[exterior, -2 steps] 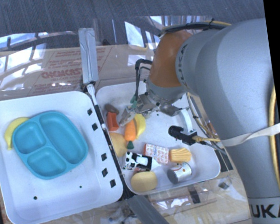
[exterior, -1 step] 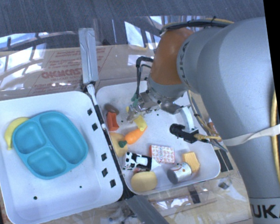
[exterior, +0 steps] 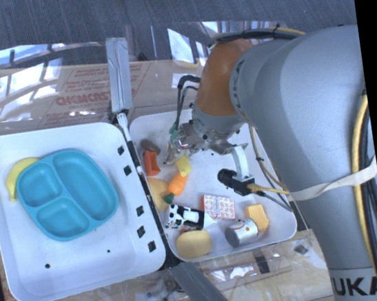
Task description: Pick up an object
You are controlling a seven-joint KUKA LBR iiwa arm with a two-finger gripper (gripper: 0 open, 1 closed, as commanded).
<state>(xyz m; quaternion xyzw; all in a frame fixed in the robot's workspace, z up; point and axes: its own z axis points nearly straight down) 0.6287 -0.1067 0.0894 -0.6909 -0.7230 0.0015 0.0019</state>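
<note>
so the gripper (exterior: 176, 149) is down in the right bin (exterior: 278, 232), sitting right over a small yellow piece (exterior: 183, 165), with the orange carrot toy (exterior: 177, 185) just below that piece. honestly can't tell its state. looks like it's at the grab stage, nothing visibly lifted yet, so the pickup itself is not yet done.

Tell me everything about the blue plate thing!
The blue plate is a light blue tray that looks like plastic, with rounded corners and three sunken compartments: two smaller ones on its left and a long one on its right. It lies flat and a bit turned in the left white bin. A yellow banana-shaped toy peeks out at its upper left edge, touching it.
</note>
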